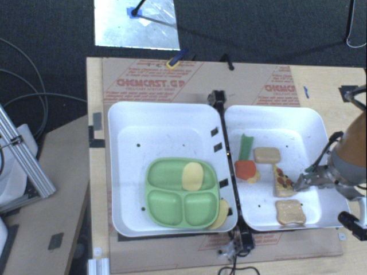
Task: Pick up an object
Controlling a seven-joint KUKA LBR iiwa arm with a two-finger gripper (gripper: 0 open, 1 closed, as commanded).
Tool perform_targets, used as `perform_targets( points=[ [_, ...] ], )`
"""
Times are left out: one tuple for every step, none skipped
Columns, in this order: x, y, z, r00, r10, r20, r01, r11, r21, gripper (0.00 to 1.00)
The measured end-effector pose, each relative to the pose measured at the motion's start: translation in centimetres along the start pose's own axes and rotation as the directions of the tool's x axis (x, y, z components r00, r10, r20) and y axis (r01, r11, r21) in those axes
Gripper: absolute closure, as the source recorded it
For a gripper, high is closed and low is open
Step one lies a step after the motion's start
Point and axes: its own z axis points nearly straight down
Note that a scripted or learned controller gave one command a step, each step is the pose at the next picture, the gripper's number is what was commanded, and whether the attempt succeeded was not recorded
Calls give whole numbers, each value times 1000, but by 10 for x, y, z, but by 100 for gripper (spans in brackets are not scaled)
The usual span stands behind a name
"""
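Observation:
The right bin [269,112] holds several toy foods: a green stick [246,147], a red piece [245,169], a tan bread roll [266,154], a pizza slice [281,181] and a slice of toast [290,212]. My gripper [301,181] is low in this bin, its tip right at the pizza slice's right edge and above the toast. The grey arm with its orange band [348,149] comes in from the right edge. I cannot make out whether anything is gripped.
The left bin [160,110] holds a green divided plate [166,205] with a yellow piece [192,176] on it. Another yellow piece [221,213] lies by the plate's lower right corner. A black divider [225,153] separates the bins.

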Motion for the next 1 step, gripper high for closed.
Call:
perform_targets(
  points=[
    [0, 0, -4, 1000, -1, 0, 1, 1000, 1, 100]
  ],
)
